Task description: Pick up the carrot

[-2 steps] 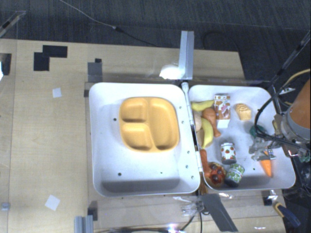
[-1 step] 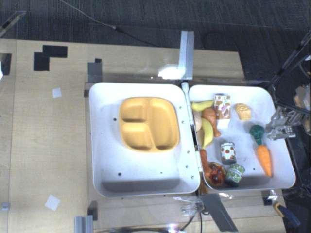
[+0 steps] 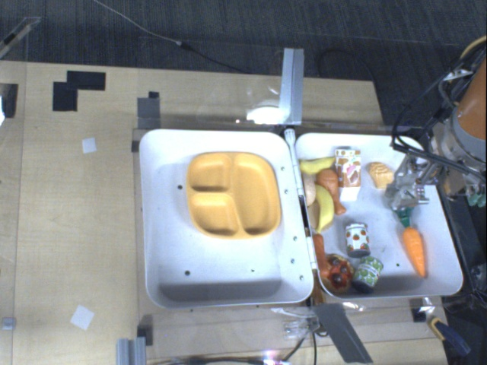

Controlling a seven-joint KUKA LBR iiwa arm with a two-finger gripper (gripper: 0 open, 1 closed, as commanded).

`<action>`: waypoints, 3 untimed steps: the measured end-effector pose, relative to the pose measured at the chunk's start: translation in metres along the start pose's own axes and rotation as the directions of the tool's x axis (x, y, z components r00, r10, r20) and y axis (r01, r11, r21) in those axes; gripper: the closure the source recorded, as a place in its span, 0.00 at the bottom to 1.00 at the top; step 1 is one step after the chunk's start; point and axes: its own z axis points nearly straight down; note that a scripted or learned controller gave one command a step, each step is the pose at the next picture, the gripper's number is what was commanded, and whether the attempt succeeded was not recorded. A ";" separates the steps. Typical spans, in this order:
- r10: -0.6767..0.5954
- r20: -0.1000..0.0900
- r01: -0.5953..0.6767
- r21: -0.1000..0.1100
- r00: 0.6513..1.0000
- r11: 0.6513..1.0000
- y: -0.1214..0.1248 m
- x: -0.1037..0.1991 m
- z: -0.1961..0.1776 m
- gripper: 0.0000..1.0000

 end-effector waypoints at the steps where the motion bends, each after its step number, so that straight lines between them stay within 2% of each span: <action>1: 0.046 0.006 -0.046 0.006 0.999 0.999 -0.058 0.010 -0.083 1.00; 2: -0.069 -0.004 0.069 0.002 0.998 0.998 -0.084 0.035 -0.010 1.00; 3: 0.069 0.000 -0.069 0.002 0.998 0.998 -0.082 -0.012 -0.016 1.00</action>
